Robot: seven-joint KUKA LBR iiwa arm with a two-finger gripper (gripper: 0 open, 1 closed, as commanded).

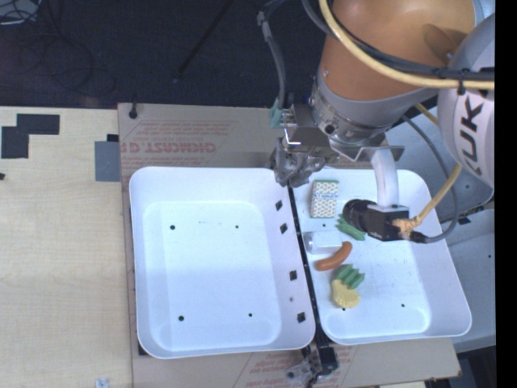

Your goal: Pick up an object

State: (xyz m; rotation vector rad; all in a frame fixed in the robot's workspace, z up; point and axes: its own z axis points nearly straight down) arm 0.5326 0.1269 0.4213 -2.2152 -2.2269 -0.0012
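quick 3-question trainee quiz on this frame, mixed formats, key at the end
1. True or false: the orange sausage-shaped toy is touching the gripper.
2. Which item lies nearest the gripper? A) patterned box B) yellow-and-green toy C) orange sausage-shaped toy
3. Fill in: all three items lie in the view's ____ bin.
Key: 1 false; 2 A; 3 right.

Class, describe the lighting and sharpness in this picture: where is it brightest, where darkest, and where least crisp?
Camera view: the left bin is brightest on its lower-left floor, almost washed out; the top of the frame is nearly black; the orange band, nearest the lens, looks soft, while the small box stays fairly crisp.
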